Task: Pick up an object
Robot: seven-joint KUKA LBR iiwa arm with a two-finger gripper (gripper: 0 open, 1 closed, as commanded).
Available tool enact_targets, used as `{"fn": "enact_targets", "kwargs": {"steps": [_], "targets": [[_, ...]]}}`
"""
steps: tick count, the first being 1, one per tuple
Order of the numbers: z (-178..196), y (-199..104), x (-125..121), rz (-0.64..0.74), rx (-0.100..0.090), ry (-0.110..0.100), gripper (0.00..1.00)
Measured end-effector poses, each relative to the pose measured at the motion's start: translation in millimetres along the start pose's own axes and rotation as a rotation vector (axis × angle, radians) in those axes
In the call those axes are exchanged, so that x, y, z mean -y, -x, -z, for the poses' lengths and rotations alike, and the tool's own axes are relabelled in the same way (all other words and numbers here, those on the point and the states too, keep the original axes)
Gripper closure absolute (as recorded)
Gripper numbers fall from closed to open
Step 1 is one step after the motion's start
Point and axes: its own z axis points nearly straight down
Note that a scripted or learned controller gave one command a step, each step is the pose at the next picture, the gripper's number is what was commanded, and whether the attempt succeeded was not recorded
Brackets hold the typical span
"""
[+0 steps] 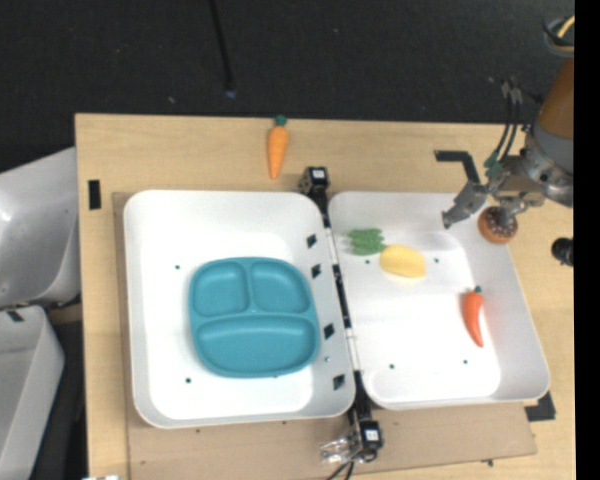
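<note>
The right bin (430,373) holds a yellow lemon-shaped toy (403,262), a small green leafy piece (365,239) touching its upper left, and a red-orange chilli-like toy (474,317) near the right wall. My gripper (458,188) hovers over the bin's far right corner, up and to the right of the yellow toy. Its two fingers are spread apart, one dark and one grey, with nothing between them. The arm's orange band (557,98) is at the right edge.
A blue divided plate (253,316) lies in the left bin (150,268). An orange carrot (277,148) rests on the bench behind the bins. A small brown round item (497,226) sits at the right bin's far rim, under the wrist.
</note>
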Motion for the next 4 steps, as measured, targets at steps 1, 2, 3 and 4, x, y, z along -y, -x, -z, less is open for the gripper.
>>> {"fn": "enact_targets", "kwargs": {"steps": [1, 2, 3, 4], "targets": [[7.8, -0.5, -2.5, 0.003, 0.002, 0.013, 0.00], [-34.7, 4.2, -6.5, 0.003, 0.004, 0.010, 0.00], [-88.9, 15.6, -3.6, 0.002, 0.003, 0.008, 0.00], [-118.8, 10.9, -7.1, 0.008, -0.003, 0.017, 0.00]]}}
